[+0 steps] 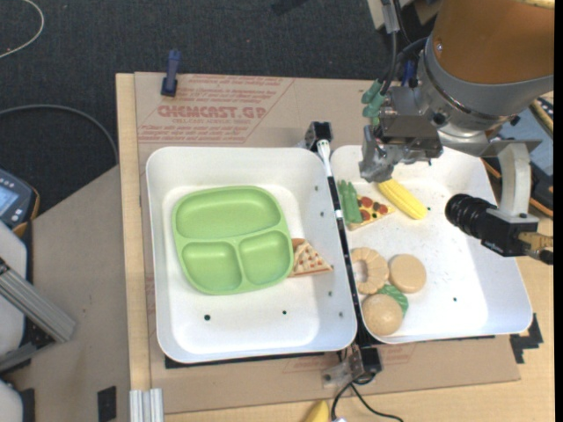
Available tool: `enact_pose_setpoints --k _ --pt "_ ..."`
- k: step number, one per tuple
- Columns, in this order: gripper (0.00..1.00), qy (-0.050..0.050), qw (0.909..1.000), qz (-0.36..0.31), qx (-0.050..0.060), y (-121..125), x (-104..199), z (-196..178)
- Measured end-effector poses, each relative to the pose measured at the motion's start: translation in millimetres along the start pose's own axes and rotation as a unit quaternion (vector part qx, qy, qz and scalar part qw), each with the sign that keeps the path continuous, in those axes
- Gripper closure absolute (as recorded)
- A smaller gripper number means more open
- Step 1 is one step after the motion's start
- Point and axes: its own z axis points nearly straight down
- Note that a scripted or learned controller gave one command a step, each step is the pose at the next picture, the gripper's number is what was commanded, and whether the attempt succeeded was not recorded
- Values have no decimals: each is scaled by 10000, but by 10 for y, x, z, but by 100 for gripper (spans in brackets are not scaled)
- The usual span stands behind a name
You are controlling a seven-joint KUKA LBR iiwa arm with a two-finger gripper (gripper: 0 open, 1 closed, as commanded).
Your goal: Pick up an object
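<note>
The tool (380,170) hangs just over the yellow corn cob (403,199) in the right bin (493,236); I cannot tell its state.

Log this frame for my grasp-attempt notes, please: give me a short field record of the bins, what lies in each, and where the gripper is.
left bin: green divided tray; waffle wedge beside the tray's right edge
right bin: corn cob, pizza slice, round biscuits, burger with green leaf
gripper: over the right bin's far left part, just left of the corn cob
held object: none seen between the fingers
bench surface: brown cardboard sheet with red print
</note>
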Motion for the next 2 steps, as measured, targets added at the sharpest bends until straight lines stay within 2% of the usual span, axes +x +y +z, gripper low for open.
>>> enact_pose_setpoints --k 1,2 --pt "100 12 10000 17 -17 690 73 -896" --pt "100 0 9999 -36 121 420 1006 279"
